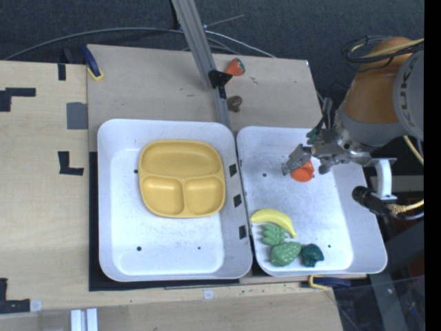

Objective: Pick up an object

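Here | end effector (304, 164) | partly hides orange object (302, 174) | grasp unclear

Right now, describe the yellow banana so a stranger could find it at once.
Look in the right bin, the one without the yellow tray. Near its front left corner lies a cluster of small toys. The banana is the curved yellow one on top, unlike the green pieces beside it.

2 bins (110, 185), 1 tray (182, 178), 5 toys (273, 219).
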Controlling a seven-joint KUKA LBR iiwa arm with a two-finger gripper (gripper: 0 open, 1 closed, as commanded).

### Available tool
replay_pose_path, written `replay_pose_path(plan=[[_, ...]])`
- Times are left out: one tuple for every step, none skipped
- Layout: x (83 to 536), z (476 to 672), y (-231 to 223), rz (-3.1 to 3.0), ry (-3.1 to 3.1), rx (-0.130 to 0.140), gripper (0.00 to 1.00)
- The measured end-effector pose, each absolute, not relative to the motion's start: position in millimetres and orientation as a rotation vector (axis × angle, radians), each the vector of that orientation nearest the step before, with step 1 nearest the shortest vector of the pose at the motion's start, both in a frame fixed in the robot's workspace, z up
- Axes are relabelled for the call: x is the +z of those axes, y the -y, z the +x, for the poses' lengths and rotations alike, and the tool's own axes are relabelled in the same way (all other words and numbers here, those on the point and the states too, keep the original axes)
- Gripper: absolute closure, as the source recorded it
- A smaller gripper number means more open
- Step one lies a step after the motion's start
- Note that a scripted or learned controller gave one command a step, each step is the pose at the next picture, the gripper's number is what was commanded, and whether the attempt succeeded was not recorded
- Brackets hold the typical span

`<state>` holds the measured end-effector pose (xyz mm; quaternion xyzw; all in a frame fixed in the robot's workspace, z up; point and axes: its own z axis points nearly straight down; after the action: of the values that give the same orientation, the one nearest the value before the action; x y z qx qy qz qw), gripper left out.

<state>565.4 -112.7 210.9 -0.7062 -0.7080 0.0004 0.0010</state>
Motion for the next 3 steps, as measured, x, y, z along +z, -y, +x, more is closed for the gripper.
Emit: replay_pose_path(plan=[[211,565.4,113,-2.217,2.223,0.001,0.0],[149,563.0,119,-2.217,2.218,0.008,0.0],[88,558.3,125,-2.22,2.222,0.004,0.0]])
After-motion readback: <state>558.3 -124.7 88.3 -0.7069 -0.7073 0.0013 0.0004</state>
